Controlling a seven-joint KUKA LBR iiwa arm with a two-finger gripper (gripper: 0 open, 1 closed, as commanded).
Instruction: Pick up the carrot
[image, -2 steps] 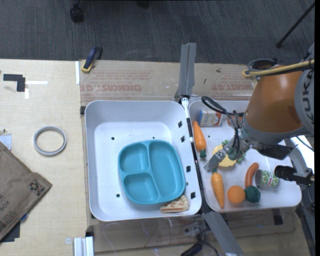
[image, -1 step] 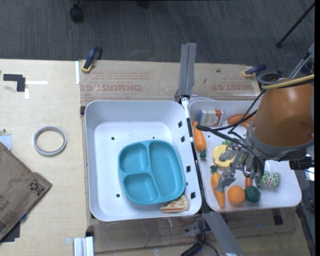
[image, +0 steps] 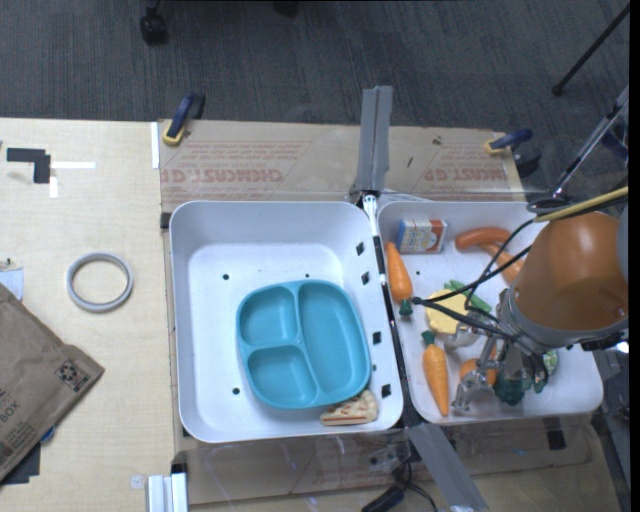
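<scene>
Dark grey carpet floor; light wooden bench; cardboard sheet.

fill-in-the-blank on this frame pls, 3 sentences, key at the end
1. The blue divided plate lies in the ____ bin as the camera sees it.
2. The plate has ____ compartments.
3. Two carrots lie in the right bin along its ____ wall.

Missing words: left; three; left
</scene>
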